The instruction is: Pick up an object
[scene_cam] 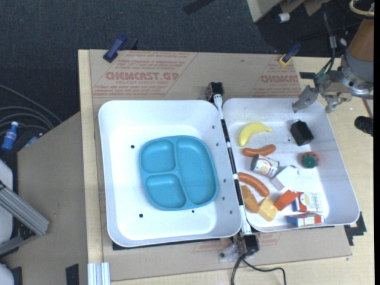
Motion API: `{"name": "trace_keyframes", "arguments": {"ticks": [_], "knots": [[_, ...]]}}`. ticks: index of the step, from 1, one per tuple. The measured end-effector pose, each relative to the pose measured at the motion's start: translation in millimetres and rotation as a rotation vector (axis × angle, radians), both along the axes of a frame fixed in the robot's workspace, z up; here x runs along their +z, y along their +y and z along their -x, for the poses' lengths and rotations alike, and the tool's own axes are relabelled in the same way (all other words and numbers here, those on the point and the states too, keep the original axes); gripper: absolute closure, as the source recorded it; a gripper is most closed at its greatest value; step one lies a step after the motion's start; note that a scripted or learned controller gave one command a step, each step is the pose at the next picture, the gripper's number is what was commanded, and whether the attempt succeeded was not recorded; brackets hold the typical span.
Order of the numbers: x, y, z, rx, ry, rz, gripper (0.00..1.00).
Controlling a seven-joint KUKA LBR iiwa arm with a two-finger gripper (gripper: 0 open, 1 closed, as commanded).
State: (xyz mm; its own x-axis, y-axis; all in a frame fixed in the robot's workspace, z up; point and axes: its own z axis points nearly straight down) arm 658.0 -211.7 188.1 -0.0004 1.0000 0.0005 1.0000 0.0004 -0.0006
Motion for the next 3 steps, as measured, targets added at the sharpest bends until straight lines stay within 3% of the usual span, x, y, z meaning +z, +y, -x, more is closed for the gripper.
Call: {"name": "trace_keyframes", "arguments": {"ticks": [1, 3], "knots": [[-104, 23, -8, 0.001, 0.003, -0.001, 0.00], [-103, 121, -9, 0.001, 0.002, -0.001, 0.00]]}}
